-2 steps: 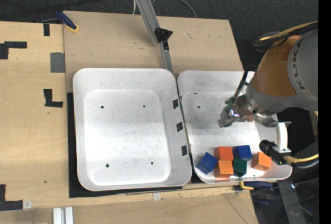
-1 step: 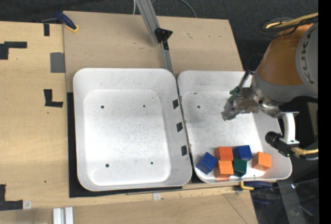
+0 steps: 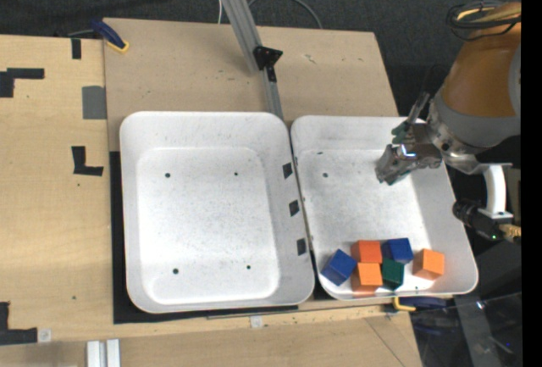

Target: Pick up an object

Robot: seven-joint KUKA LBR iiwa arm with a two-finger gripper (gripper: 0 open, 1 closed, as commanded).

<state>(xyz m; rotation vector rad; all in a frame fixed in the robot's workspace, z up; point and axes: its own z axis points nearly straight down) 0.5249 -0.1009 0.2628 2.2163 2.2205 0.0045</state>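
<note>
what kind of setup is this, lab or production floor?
Likely a lab test bench for robot picking. Two shallow white bins sit on a plywood bench marked with black tape, toy-like coloured blocks are clustered in the right bin, and the arm's gripper hangs over it.

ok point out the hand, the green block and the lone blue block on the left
hand (image 3: 395,166): camera view, between its fingertips
green block (image 3: 392,273): camera view, top face
lone blue block (image 3: 339,265): camera view, top face
</note>
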